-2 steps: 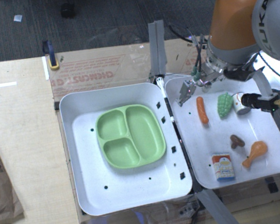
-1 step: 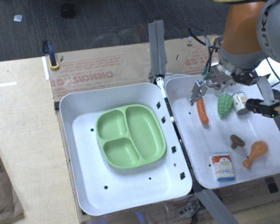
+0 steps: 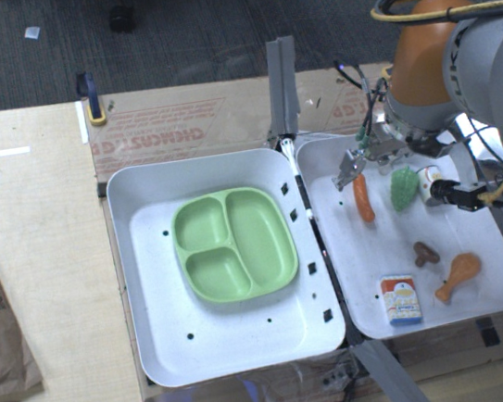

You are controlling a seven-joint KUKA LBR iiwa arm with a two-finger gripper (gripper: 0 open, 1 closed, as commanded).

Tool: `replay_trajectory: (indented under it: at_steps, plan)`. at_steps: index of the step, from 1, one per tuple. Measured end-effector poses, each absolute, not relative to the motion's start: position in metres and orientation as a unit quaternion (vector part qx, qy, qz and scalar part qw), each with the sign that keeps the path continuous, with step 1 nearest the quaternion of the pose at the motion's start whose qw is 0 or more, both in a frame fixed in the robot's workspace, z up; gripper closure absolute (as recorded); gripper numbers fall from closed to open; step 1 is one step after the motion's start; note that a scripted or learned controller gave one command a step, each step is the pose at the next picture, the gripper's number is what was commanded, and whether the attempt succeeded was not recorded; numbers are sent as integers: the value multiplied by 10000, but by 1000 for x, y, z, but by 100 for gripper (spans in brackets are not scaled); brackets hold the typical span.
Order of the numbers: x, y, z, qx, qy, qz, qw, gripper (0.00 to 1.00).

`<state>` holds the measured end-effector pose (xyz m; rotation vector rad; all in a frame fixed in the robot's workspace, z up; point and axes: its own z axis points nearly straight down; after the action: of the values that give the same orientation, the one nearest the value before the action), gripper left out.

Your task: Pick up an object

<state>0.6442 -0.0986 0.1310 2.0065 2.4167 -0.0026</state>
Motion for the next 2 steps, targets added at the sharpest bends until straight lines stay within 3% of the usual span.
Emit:
replay_trajectory:
  at_steps: [1,2]
  plan:
    - [648,-102,92,6782,7348,-7,-2,0]
    - [648,-102,102,6778,7352,-6,7,100]
